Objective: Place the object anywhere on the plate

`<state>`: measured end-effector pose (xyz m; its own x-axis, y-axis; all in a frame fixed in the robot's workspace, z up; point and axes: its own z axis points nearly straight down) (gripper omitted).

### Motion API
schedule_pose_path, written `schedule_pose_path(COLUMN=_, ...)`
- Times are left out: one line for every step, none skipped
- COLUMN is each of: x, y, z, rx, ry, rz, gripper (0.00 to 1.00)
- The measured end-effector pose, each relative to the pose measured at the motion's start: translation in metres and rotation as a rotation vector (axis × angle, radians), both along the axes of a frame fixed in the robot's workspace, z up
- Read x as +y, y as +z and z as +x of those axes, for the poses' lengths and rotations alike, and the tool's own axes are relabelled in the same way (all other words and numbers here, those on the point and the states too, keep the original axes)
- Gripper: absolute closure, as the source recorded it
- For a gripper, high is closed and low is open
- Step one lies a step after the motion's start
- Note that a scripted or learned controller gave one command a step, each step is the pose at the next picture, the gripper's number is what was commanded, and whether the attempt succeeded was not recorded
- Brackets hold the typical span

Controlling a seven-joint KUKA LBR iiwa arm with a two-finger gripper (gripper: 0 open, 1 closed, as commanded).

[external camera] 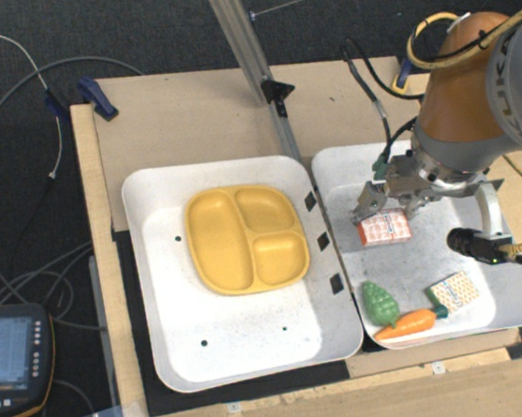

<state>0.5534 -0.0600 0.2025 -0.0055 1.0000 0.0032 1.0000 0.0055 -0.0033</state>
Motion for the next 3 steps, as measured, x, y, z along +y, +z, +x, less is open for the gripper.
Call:
schedule_pose_path(x=0.058, y=0.015, z=-0.012, rx=-0.001, ry=0.002, rz=0.001, gripper=1.00)
schedule_pose_path(x=0.110, y=0.029, z=-0.018, rx=-0.005, ry=0.002, rz=0.000, gripper=1.00)
schedule_pose_path(x=0.165, y=0.033, z=-0.039, rx=0.000, ry=0.002, rz=0.001, gripper=1.00)
